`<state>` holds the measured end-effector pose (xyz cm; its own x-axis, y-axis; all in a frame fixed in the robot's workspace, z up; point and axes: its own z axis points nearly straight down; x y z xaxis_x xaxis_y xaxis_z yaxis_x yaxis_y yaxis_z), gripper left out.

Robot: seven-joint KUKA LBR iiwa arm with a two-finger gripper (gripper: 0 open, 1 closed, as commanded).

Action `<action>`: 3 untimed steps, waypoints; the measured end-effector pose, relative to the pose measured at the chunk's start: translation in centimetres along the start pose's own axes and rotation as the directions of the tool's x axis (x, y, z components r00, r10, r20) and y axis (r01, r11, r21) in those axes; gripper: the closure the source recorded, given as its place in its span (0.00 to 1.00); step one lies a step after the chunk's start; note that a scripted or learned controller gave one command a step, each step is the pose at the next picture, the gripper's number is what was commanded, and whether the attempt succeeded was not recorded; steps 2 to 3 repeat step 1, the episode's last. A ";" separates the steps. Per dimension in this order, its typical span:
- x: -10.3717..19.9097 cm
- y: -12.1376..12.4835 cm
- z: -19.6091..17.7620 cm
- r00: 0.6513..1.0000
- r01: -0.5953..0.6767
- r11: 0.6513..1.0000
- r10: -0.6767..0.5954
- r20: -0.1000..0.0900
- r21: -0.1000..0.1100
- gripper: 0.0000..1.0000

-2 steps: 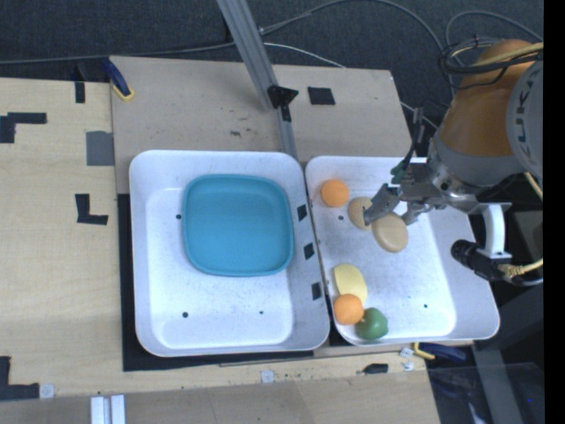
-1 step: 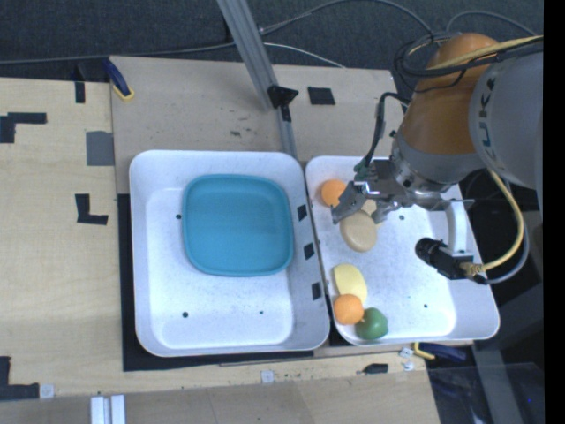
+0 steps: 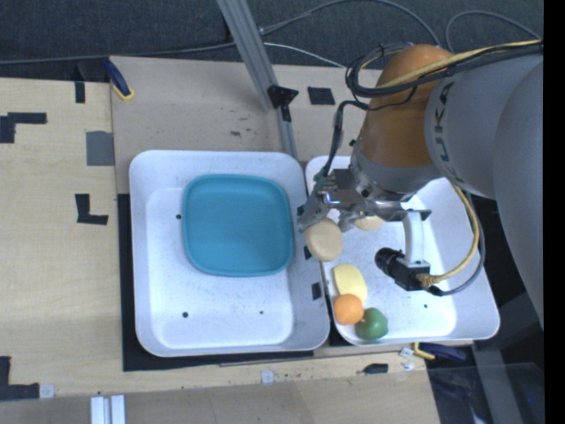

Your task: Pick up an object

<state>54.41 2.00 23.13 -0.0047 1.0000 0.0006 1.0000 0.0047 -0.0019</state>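
Note:
My gripper hangs over the left edge of the right bin, under the grey arm with its orange band. A beige rounded object sits at the fingertips, between the two fingers, and the gripper is shut on it. The object overlaps the rim between the two bins. A yellow block, an orange ball and a green object lie close together in the right bin's front left corner, just in front of the gripper.
A blue square plate lies in the left bin. Another pale object peeks out beneath the wrist. A black cable fitting hangs off the arm over the right bin. A metal pole slants behind the bins.

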 end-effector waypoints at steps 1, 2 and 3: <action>4.3 -1.2 0.5 1.000 -0.001 1.000 0.001 0.000 -0.001 1.00; 4.3 -1.2 0.5 1.000 -0.001 1.000 0.001 0.000 -0.001 1.00; 4.3 -1.2 0.5 1.000 -0.001 1.000 0.001 0.000 -0.001 1.00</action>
